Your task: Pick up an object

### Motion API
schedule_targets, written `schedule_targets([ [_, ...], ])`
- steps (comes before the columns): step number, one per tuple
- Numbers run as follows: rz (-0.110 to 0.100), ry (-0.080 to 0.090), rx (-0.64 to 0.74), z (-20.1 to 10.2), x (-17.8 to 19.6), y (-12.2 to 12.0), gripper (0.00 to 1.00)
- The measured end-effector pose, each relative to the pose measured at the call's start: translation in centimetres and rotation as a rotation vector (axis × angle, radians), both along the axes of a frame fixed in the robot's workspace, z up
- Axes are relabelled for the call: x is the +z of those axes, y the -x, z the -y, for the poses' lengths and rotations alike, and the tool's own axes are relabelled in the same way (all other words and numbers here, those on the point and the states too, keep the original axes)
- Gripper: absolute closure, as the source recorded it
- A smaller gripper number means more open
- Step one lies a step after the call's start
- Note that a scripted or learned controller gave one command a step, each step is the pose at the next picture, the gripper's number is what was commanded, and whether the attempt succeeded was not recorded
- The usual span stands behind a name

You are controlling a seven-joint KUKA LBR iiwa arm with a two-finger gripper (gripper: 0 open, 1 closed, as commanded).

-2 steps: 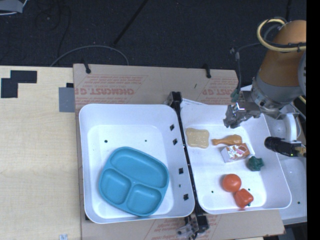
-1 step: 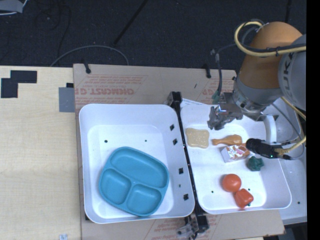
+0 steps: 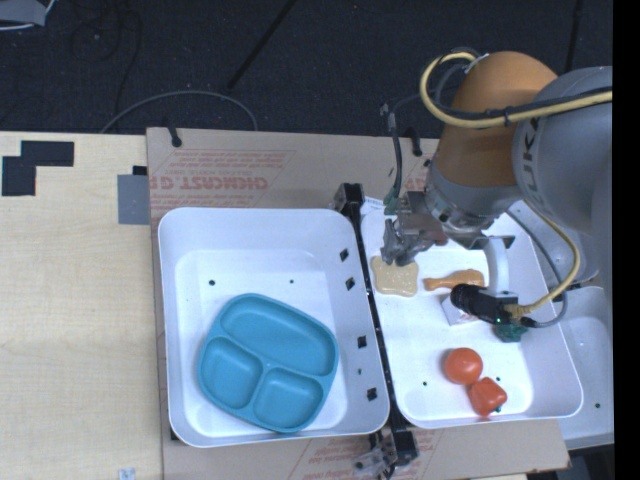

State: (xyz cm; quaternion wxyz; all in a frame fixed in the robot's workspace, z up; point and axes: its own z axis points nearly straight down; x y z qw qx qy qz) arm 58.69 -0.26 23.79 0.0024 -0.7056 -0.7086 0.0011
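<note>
The left bin [image 3: 180,258] holds a blue plate [image 3: 267,361] with three wells, lying toward 6 o'clock of its floor. In the right bin [image 3: 560,393], a beige slab [image 3: 395,280] lies flat near the 10 o'clock corner, close to the wall shared with the left bin. The gripper [image 3: 400,251] stands over the slab's 12 o'clock edge, overlapping it from this angle. Whether it touches the slab, and whether it is spread or pressed together, cannot be told. A tan stick [image 3: 455,281] lies just at 3 o'clock of the slab, apart from it. A red ball [image 3: 462,365] sits toward 5 o'clock of the bin. A red-orange lump [image 3: 487,396] sits just beside the ball at its 5 o'clock. The arm [image 3: 560,148] enters from 2 o'clock.
</note>
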Motion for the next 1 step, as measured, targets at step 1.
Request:
schedule_targets([
  [1, 0.0, 0.0, 0.001, -5.75, 0.21, 1.36, 1.0],
])
